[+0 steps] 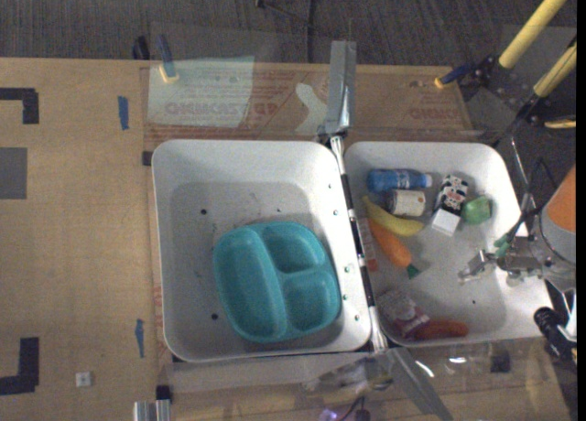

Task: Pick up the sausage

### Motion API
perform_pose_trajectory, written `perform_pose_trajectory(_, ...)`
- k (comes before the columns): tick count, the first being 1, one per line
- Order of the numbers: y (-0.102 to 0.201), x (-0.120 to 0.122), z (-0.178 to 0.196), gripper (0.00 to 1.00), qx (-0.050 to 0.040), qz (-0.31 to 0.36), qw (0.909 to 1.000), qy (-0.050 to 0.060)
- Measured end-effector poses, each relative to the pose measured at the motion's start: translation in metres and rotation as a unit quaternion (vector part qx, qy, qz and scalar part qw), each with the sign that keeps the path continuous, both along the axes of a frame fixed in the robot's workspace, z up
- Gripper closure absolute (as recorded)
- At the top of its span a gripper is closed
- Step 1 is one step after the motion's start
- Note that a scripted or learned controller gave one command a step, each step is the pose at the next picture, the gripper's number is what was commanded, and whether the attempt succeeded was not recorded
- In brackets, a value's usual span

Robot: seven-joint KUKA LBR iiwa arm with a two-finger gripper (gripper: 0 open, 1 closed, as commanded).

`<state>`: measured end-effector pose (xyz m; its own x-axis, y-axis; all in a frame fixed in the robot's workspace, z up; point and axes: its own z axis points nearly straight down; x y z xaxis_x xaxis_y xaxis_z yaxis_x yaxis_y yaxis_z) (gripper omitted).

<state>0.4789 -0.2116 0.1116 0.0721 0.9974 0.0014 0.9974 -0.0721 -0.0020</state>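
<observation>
The sausage (445, 328) is a short reddish-orange link lying flat near the front wall of the right bin (490, 305). A clear crinkled wrapper (403, 309) touches its left end. My gripper (473, 268) hangs over the right half of that bin, reaching in from the right edge. It sits above and slightly right of the sausage, well apart from it, and nothing shows in it. The arm's grey body and orange band (560, 213) are at the far right.
The right bin's back half holds a blue bottle (398, 178), a small can (407, 201), a banana (394, 221), a carrot (396, 250), a cow-print carton (451, 194) and a green item (476, 210). A teal divided plate (273, 280) lies in the left bin (183, 190).
</observation>
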Motion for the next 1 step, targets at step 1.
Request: perform_pose_trajectory(1, 0.0526, 0.0061, -0.0242, 0.0, -0.0025, -0.249, 0.9684, -0.004)
